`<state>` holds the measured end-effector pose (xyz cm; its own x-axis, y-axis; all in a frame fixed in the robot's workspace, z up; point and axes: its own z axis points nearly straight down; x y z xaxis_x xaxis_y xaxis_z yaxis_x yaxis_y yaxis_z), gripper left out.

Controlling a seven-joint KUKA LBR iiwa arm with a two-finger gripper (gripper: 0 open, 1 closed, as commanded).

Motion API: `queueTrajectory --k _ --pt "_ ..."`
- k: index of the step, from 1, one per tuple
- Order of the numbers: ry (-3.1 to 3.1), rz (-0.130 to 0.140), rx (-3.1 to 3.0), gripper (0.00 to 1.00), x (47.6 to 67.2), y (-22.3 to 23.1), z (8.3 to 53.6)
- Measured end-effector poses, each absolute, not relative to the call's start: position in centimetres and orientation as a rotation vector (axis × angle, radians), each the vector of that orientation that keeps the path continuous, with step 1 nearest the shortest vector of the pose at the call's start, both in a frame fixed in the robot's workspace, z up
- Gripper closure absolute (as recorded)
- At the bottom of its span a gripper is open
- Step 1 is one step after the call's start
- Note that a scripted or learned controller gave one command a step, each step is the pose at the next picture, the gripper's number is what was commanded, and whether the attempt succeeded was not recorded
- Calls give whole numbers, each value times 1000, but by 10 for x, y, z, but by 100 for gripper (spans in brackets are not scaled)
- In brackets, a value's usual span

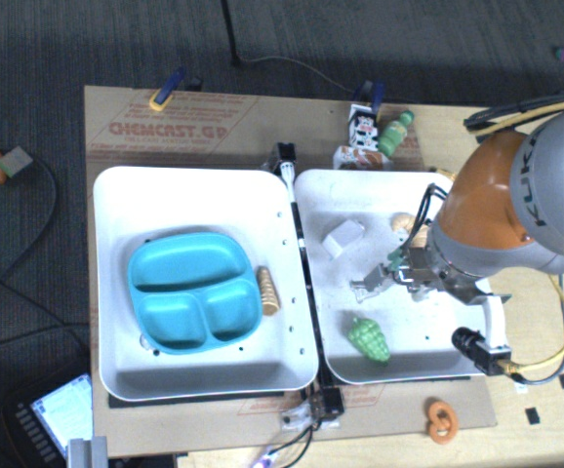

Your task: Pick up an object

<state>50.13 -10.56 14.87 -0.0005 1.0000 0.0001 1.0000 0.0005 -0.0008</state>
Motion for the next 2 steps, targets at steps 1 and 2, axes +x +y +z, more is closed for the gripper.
queueTrajectory --k 1,2 --pt "-2222 -2 -2224 0 503 -125 87" --pt "-2222 1 -2220 0 512 -104 115"
